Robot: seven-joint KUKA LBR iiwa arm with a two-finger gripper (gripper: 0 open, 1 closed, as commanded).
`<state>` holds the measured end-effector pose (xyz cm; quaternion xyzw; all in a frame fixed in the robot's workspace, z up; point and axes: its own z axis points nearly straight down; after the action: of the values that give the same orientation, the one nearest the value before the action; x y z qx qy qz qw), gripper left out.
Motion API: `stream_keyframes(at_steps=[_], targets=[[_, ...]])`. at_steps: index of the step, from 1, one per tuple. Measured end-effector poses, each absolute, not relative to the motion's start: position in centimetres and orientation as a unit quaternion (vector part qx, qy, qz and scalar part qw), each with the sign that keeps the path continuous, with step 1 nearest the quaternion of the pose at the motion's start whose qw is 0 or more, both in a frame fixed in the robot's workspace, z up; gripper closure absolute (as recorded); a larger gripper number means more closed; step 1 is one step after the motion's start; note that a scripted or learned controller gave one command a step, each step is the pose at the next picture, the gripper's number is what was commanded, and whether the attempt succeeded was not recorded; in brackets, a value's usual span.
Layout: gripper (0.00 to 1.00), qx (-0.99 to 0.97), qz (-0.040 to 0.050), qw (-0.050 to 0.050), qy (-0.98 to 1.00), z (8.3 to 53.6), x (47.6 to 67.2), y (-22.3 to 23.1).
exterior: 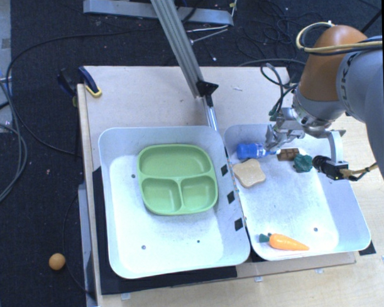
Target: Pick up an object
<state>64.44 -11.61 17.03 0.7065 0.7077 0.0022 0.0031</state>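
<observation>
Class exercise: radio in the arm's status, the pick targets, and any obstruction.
Gripper low over right bin, beside blue object. Toast, carrot lying free. Nothing blocking.

The right bin (pixel 320 233) holds the loose things. A blue object (pixel 247 151) lies near its far left corner, with a tan slice of toast (pixel 249 173) flat just in front of it. A small brown piece (pixel 287 154) and a dark teal lump (pixel 302 163) sit side by side further right. An orange carrot (pixel 285 242) with a green tip lies along the near edge.
</observation>
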Motion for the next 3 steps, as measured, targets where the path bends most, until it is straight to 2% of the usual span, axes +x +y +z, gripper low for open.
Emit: stream_keyframes(at_steps=[1,2,3], targets=[[1.0,0.707,0.0021,0.004,0.707,23.2,64.1,-12.2],[1.0,0.706,0.0018,0.003,0.708,27.1,64.3,-12.2],[1.0,0.705,0.0006,-0.001,0.71,26.7,64.0,-6.9]])
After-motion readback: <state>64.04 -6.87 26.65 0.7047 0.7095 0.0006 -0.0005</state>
